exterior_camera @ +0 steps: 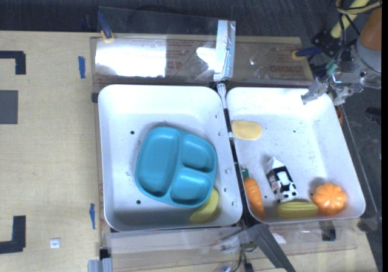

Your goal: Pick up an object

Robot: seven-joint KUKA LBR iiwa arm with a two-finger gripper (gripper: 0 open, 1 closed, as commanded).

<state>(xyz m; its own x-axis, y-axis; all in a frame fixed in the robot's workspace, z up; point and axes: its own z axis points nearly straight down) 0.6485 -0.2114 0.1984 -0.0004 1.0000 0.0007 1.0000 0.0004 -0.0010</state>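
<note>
Gripper (317,92) state cannot be told as it hovers at the far right corner of the right shallow white bin (339,137), so the approach step is judged in hand. Nearest lie a round orange pumpkin-shaped toy (329,197), a yellow-green oblong piece (297,209) and a small black-and-white carton (280,180), with a pale yellow oval piece (246,129) farther back; a descent over one is called for next.

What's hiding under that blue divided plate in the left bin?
A yellow-green object pokes out beneath the blue plate's lower right corner. How far it reaches underneath, and whether anything else lies there, is covered.
</note>
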